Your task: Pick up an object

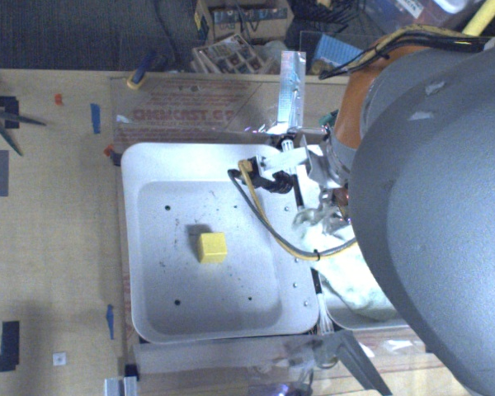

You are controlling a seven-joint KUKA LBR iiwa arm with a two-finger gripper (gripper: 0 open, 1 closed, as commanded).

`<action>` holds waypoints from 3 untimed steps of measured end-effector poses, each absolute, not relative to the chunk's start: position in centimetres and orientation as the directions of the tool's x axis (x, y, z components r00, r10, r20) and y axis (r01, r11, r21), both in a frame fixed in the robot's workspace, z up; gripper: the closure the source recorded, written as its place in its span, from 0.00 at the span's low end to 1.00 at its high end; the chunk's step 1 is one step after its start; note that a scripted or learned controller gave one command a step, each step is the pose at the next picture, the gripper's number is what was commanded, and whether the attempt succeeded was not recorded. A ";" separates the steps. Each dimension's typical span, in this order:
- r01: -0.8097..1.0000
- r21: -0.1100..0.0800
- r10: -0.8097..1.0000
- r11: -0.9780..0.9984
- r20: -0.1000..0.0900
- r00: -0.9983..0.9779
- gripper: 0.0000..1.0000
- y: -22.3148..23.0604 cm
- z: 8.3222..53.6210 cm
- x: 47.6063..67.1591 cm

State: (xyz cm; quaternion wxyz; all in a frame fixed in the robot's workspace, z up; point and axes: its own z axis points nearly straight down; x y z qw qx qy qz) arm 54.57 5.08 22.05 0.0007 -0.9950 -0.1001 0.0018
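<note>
Grey arm (433, 213) looms over the bins; its hand (318, 217) sits right of the yellow block (212, 247), grip state unclear, block lying free in the left bin (140, 221).

A wooden table (49, 246) carries blue markers (96, 118), with scissors (4, 118) at its left edge. Cluttered boxes (239, 11) stand behind it.

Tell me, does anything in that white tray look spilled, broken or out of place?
Nothing looks broken. The left bin holds one yellow block, lying slightly askew, with small dark specks scattered over the floor around it, like dirt or crumbs. A yellow cable from the arm droops over the bin's right side.
</note>
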 end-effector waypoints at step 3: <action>0.183 -0.001 0.183 -0.983 0.003 0.983 1.00 7.1 20.4 62.6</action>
